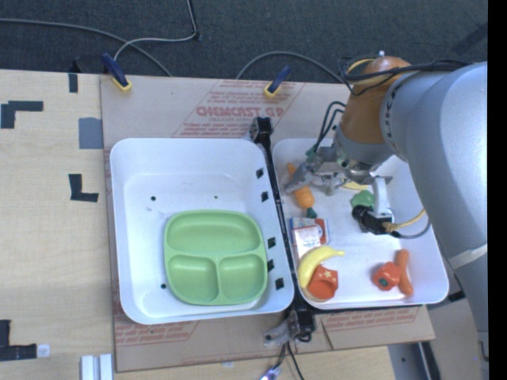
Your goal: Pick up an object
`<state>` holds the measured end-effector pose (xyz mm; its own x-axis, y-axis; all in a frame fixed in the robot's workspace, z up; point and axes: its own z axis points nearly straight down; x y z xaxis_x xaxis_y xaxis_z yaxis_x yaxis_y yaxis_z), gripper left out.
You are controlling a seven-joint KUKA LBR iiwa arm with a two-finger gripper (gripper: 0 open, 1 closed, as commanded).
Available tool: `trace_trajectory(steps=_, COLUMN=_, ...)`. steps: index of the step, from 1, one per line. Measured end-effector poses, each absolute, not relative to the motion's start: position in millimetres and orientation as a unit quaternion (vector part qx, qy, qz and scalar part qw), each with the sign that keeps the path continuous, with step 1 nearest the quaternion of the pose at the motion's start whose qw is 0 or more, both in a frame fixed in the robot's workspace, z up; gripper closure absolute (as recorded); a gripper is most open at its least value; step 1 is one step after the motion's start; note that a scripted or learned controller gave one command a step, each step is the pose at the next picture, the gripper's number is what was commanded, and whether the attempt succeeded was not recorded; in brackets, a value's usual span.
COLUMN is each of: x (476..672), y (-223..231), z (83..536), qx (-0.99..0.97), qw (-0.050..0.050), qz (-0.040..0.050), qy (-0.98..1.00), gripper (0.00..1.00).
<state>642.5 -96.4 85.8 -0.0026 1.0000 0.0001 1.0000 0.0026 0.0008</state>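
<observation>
We see the metal two-finger gripper (305, 182) lowered into the right shallow white bin (432, 252), just above a small orange round toy (305, 198); a green divided plastic plate (215, 256) occupies the left white bin (131, 172).

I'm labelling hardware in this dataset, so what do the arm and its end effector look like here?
The arm is thick and rounded, with a smooth light grey shell and an orange band above the wrist. The end effector below the band is a smaller grey metal assembly. Thin dark cables loop beside the band down to it.
</observation>
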Motion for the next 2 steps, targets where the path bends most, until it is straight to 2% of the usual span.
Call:
trace_trajectory(steps=1, x=642.9, y=-97, z=96, qx=0.706, qw=0.002, qz=0.0006, qy=0.708, gripper=1.00)
trace_trajectory(steps=2, x=618.5, y=-48, z=185, qx=0.706, qw=0.000, qz=0.0007, qy=0.708, gripper=1.00)
